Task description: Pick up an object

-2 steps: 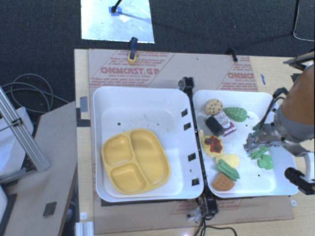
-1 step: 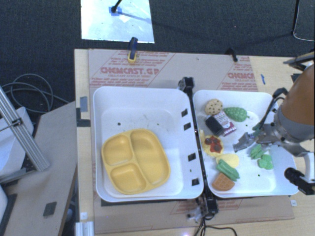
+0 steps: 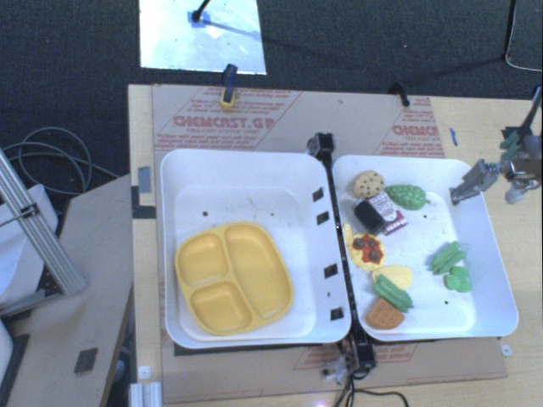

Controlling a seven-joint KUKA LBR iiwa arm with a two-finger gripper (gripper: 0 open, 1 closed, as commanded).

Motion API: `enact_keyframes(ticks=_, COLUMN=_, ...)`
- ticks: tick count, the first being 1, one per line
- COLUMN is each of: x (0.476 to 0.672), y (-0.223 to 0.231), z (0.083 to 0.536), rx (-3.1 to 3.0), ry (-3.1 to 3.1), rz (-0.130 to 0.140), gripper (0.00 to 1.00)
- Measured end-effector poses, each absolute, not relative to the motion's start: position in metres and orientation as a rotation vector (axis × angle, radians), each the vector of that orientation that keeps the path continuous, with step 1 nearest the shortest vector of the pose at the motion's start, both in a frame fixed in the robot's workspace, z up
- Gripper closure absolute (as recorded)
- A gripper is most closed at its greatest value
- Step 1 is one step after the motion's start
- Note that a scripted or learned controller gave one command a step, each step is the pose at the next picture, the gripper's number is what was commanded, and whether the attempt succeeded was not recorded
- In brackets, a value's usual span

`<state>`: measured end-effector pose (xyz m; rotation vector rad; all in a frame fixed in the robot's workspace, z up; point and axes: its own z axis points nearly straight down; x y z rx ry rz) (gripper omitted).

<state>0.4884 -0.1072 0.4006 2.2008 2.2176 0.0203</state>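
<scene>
The right bin holds several toy foods. A round cookie lies at its back left, beside a bumpy green piece and a black and red packet. Further forward are a pizza slice, a yellow piece, a dark green pod and an orange toast piece. Green beans and a small green lump lie at the right. My gripper hangs over the bin's back right edge, above and apart from the objects, with nothing visibly in it.
The left bin holds a yellow compartment tray. A black divider with clips runs between the bins. A yellow clamp stands at the back of the bench, and cables lie at the left.
</scene>
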Motion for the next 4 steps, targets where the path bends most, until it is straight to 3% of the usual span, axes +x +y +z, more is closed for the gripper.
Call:
enact_keyframes(ticks=1, x=0.514, y=0.0, z=0.393, rx=2.203, ry=2.238, rz=0.008, gripper=0.0)
enact_keyframes(ticks=2, x=0.514, y=-0.007, z=0.405, rx=2.207, ry=2.228, rz=0.007, gripper=1.0)
enact_keyframes(ticks=3, x=0.507, y=-0.055, z=0.506, rx=2.216, ry=2.211, rz=0.013, gripper=1.0)
enact_keyframes(ticks=4, x=0.508, y=-0.053, z=0.511, rx=2.208, ry=2.225, rz=0.007, gripper=1.0)
